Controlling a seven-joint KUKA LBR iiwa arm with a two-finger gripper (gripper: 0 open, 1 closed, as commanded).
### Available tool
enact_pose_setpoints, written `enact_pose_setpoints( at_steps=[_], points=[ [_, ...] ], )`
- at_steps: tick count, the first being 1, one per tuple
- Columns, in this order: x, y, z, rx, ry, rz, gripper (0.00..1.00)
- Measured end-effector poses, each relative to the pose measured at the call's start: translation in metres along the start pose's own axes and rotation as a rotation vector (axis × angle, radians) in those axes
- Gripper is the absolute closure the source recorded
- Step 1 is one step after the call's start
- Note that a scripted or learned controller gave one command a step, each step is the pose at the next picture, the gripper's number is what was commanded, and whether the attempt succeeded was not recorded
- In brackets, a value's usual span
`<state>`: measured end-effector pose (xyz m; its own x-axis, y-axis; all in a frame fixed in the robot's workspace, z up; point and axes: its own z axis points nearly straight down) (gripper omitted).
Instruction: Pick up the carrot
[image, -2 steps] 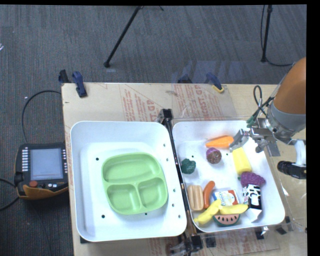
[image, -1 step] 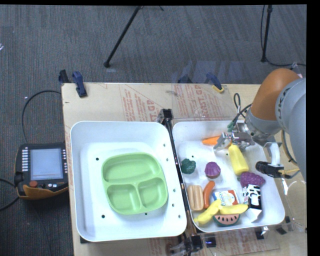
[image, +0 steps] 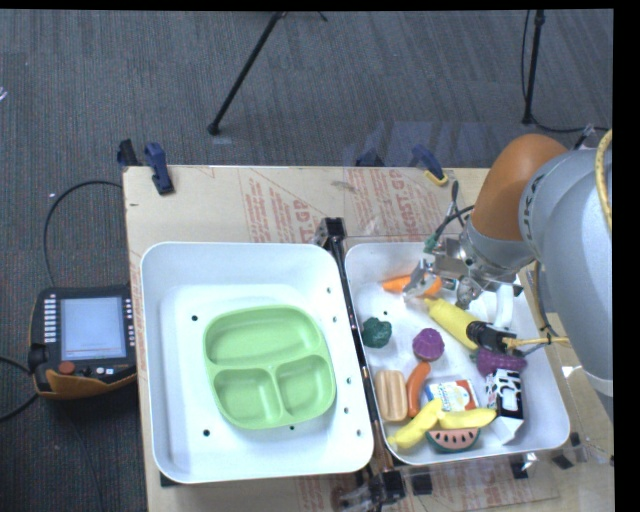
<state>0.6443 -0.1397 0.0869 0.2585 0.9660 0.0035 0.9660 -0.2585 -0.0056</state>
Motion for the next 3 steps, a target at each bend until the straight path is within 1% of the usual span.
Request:
enact_pose_setpoints(
  at_steps=[1, 2, 3],
  points=[
    [0.014, -0.005, 0.001, 0.002, -0.001, 0.175, 0.0],
    [0.033, -0.015, 0.001, 0.006, -0.001, 0.375, 0.0],
    [0.033, -0.016, -0.009, 0.01, -0.002, 0.37, 1.0]
  ],
)
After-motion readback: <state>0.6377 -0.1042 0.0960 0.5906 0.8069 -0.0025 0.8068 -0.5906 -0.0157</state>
